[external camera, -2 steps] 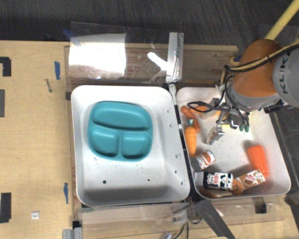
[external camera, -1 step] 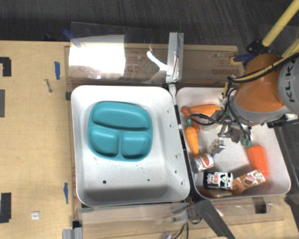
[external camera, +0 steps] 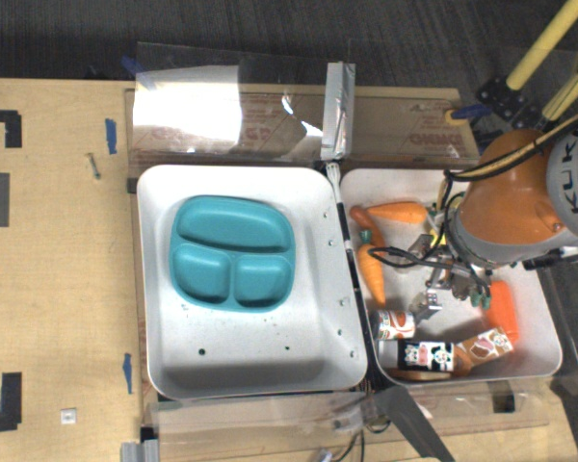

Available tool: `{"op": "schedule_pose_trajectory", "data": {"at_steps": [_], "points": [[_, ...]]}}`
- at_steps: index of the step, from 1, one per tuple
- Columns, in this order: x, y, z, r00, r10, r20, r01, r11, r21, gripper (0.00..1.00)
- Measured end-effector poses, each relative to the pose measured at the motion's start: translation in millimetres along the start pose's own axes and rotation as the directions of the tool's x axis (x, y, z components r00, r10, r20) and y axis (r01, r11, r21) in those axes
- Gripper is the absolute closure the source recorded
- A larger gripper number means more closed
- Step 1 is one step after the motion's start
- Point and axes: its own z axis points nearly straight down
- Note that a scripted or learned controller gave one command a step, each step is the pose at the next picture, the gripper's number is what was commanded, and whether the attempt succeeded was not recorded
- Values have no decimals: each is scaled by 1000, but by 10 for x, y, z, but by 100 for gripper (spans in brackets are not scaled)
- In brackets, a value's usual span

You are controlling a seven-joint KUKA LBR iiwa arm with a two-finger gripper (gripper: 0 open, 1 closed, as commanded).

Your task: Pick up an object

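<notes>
The right bin (external camera: 544, 354) holds several items. An orange carrot (external camera: 400, 213) lies at its far side, a second carrot (external camera: 371, 269) lies along the left wall, and a third carrot (external camera: 502, 311) is at the right. Near the front are a small red and white carton (external camera: 397, 327), a black and white carton (external camera: 427, 356) and a brown carton (external camera: 484, 346). My gripper (external camera: 447, 287) hangs over the middle of this bin, below the orange wrist band (external camera: 506, 205). It is just above the cartons, between the carrots. Nothing shows held in it.
The left bin (external camera: 308, 354) contains a teal divided plate (external camera: 233, 250). A metal divider (external camera: 337, 114) and clear plastic sheet stand behind the bins. Cables trail from the wrist over the right bin. Yellow bars cross the top right corner.
</notes>
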Motion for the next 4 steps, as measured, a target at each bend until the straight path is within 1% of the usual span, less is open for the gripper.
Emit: {"op": "schedule_pose_trajectory", "data": {"at_steps": [1, 2, 3, 4], "points": [[-830, -224, 28, 997, -74, -5, 74, 997, -6, 0], [-870, -212, -116, 997, -75, 9, 75, 997, -6, 100], [-1260, 72, -1343, 994, -112, 5, 112, 994, -6, 100], [-1238, 66, -1286, 994, -112, -5, 112, 994, -8, 0]]}}
